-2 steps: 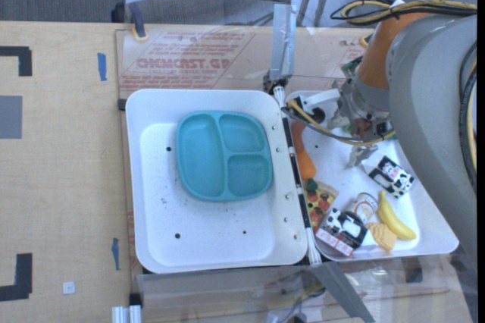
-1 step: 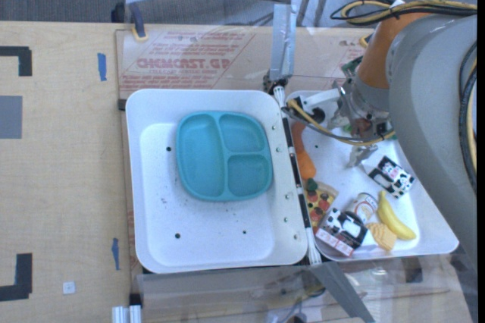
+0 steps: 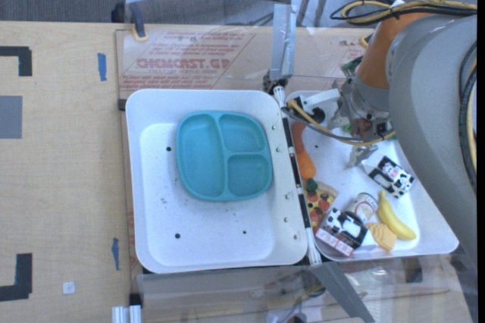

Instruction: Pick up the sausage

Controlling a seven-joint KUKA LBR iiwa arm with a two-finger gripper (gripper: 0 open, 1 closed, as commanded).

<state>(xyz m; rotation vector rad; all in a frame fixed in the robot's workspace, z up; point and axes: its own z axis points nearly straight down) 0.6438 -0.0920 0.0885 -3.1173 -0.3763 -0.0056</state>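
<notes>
1. The sausage (image 3: 303, 155) is the orange-brown one lying along the left wall of the right bin (image 3: 436, 234), just beside the divider between the two bins.
2. Right below it sits a pizza slice (image 3: 318, 198), and below that a black-and-white carton (image 3: 342, 229) next to a small can (image 3: 365, 205).
3. A banana (image 3: 395, 219) lies near the bin's lower right, with another black-and-white carton (image 3: 392, 175) just above it.
4. The gripper (image 3: 362, 151) hangs over the upper part of the right bin, apart from the sausage, with nothing between its fingers; can't tell how far apart they are.
5. The left bin (image 3: 151, 223) holds a teal divided plate (image 3: 224, 155), flat in its upper middle.
</notes>
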